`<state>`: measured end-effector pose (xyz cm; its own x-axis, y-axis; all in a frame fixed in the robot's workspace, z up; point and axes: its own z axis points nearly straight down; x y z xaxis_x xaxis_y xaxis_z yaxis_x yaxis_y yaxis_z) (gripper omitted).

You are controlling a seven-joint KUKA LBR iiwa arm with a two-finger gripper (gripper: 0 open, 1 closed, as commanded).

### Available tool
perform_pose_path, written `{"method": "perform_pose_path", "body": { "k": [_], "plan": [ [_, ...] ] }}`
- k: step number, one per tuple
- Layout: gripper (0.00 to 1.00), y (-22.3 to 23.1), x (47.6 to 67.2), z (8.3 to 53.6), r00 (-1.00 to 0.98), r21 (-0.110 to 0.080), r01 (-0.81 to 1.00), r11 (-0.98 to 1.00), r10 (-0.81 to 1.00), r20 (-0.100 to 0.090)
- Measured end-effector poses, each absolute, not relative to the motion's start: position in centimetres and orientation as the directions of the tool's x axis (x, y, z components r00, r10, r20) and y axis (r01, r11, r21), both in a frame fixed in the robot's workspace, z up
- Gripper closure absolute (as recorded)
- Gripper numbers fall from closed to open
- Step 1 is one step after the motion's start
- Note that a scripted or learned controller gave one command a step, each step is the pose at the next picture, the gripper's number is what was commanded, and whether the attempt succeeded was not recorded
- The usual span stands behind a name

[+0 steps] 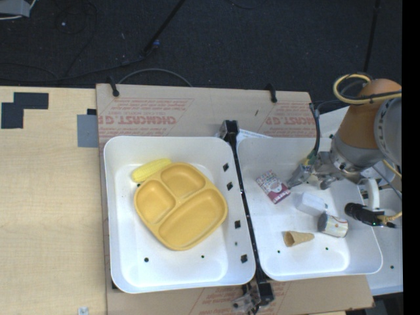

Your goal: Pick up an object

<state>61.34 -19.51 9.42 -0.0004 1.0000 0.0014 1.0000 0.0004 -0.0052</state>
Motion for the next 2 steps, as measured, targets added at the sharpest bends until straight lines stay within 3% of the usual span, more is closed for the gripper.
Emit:
{"method": "perform_pose_path", "body": {
  "k": [1,2],
  "plan": [
    [1.0,-19.5,61.4,10.7,-0.002,-0.003,1.0,0.002,1.0,0.001],
    [1.0,-19.8,61.6,17.1,-0.002,0.004,1.0,0.002,1.0,-0.002]
  ]
}}
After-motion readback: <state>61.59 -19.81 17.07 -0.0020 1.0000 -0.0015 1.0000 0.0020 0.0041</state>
